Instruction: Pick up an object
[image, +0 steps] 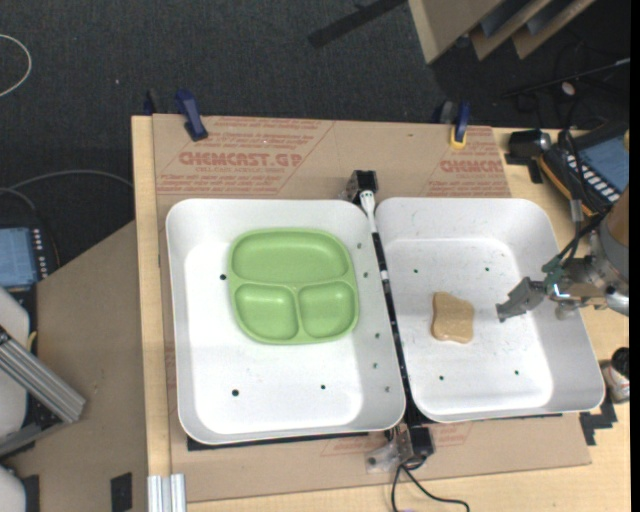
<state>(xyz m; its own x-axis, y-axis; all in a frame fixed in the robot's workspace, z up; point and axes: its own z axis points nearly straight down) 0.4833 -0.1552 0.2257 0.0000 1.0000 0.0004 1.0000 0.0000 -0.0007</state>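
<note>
A tan, flat, roughly square object (453, 319) lies in the middle of the right white bin (480, 225). My gripper (536, 304) hovers in the same bin to the right of the tan object, a short gap away and not touching it. Its fingers look spread apart with nothing between them; the left fingertip (508, 308) points toward the object. The grey arm (612, 272) comes in over the bin's right rim.
The left white bin (200, 360) holds a green three-compartment plate (293, 285). A black divider rail (381, 290) runs between the bins. Clamps and cables sit at the bench's back and right edges.
</note>
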